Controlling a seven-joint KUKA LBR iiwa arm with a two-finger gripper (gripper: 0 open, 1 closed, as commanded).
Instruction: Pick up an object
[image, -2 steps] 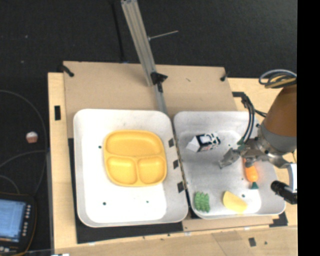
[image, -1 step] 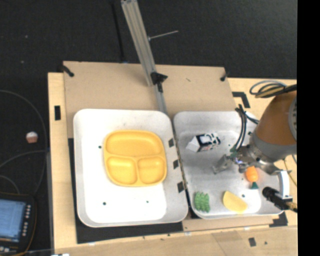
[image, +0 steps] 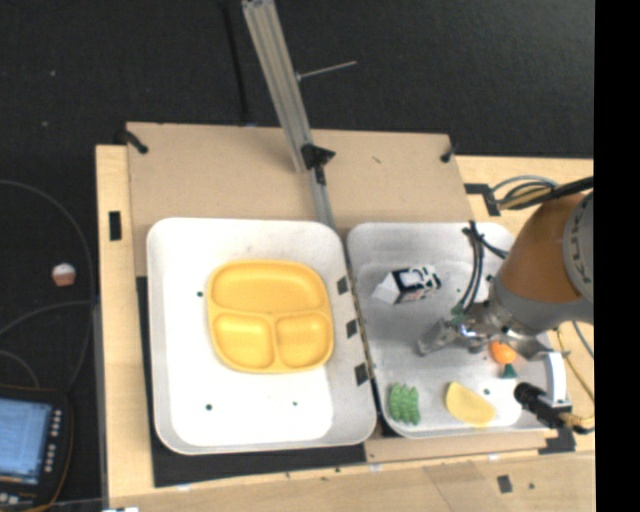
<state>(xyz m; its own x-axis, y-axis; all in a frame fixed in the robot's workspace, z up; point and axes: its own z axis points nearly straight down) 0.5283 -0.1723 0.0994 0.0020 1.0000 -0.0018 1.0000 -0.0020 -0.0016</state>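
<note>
The right bin (image: 400, 240) holds a small white and dark carton (image: 408, 284) near its middle back, a green knobbly object (image: 403, 402) at the front left, a yellow wedge (image: 468, 404) at the front and a small orange piece (image: 502, 352) under the arm at the right. My gripper (image: 437, 340) hangs low over the middle of this bin, in front of the carton and behind the yellow wedge. Nothing shows between its fingers.
The left bin (image: 180, 400) holds a yellow divided plate (image: 268, 315). A slanted metal pole (image: 285, 90) rises behind the bins. Cables (image: 520, 190) run along the right bin's far right corner. A black fitting (image: 540, 400) sits at the front right.
</note>
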